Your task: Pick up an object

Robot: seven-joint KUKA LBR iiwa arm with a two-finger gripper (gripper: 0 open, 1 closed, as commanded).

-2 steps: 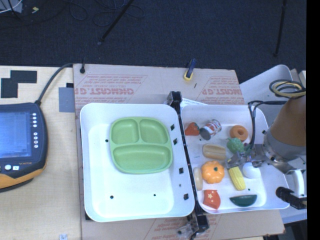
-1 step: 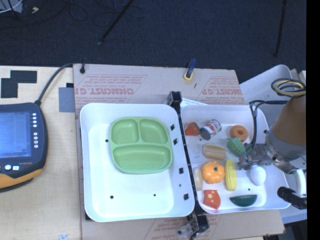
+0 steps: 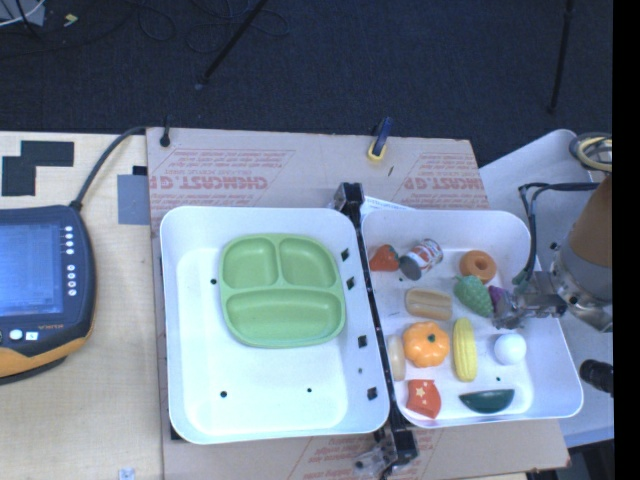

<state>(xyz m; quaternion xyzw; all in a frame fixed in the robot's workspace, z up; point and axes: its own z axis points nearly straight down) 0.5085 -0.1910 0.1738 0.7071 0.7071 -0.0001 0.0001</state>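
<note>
White and round, a small egg-shaped ball [image 3: 510, 348] lies near the right edge of the right white bin [image 3: 545, 393]. The grey metal gripper [image 3: 508, 313] hangs just above it, low over the bin, between the ball and a bumpy green toy vegetable [image 3: 472, 295]. It is too small and dark to tell how the gripper is set, and no toy can be made out in it.

A yellow corn cob [image 3: 464, 349] lies just left of the ball, and a round orange pumpkin [image 3: 426, 344] is left of the corn. A dark green slice [image 3: 487, 401] and a red strawberry [image 3: 423, 397] lie by the near edge. An orange ring donut [image 3: 478, 265], a small tin can [image 3: 421, 258] and a tan bread roll [image 3: 428, 301] lie toward the far edge.

The left white bin [image 3: 190, 368] holds a light green plate with three parts [image 3: 281, 290].
</note>
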